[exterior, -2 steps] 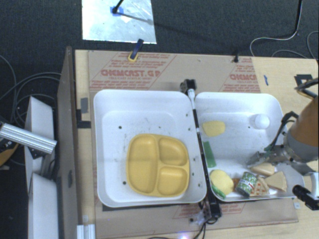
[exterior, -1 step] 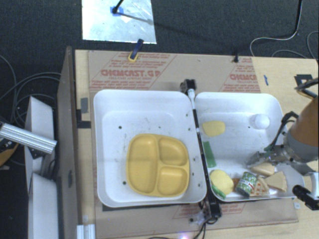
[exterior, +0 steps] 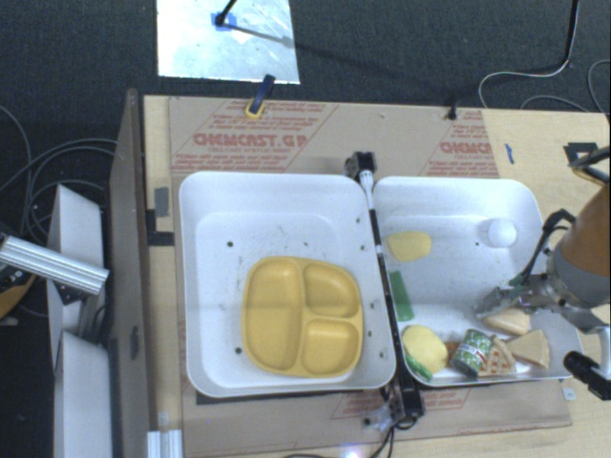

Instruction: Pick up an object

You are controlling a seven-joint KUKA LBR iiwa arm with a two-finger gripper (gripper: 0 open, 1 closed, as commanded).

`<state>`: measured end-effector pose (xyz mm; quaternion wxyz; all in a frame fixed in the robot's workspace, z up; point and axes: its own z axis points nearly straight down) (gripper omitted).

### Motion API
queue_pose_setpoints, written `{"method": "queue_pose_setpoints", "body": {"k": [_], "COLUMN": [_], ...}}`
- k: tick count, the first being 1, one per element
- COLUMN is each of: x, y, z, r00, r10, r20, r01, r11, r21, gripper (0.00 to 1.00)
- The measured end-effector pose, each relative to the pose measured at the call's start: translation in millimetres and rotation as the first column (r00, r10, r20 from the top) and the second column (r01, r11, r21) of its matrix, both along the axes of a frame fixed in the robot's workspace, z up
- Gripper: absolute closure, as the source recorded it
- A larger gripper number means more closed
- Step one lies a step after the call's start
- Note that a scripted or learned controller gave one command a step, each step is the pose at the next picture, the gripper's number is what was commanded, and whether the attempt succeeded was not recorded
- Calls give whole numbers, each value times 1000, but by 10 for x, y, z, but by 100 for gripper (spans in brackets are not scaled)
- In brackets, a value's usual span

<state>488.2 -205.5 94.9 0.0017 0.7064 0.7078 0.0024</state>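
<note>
I go from left to right. In the left bin I see a yellow tray with three parts. It lies flat near the 6 o'clock side of that bin. Nothing is on it.

Next comes the right bin. Up near its 10 o'clock corner lies a pale yellow lump. A thin green stick lies along the bin's 9 o'clock wall. Down at 7 o'clock sits a yellow ball, like a lemon. Just beside it is a small green can, tipped over. Next to the can is a pizza slice, and a tan wedge at about 5 o'clock. A white ball rests up near 2 o'clock.

My arm comes in at 3 o'clock. The end effector is low in the right bin, right over a tan piece near 4 o'clock. Its grey tips look close to that piece. I cannot tell if the tips are apart or together, and I cannot tell if they touch it.

I think the job is not done yet. Every toy lies on the bin floor. Nothing looks lifted. I would say I am at the grab step, with the lift left to do.
</note>
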Motion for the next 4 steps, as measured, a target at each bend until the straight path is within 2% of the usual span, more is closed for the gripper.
{"method": "queue_pose_setpoints", "body": {"k": [1, 2, 3, 4], "x": [51, 308, 712, 526], "y": [257, 946, 1549, 1808], "z": [423, 1029, 1121, 1495], "r00": [1000, 1000, 1000, 1000], "r10": [5, 10, 8, 5], "r20": [-1, 2, 0, -2], "r01": [-5, -10, -8, -5], "r11": [1000, 1000, 1000, 1000], "r21": [-1, 0, 0, 1], "gripper": [100, 100, 100, 100]}}
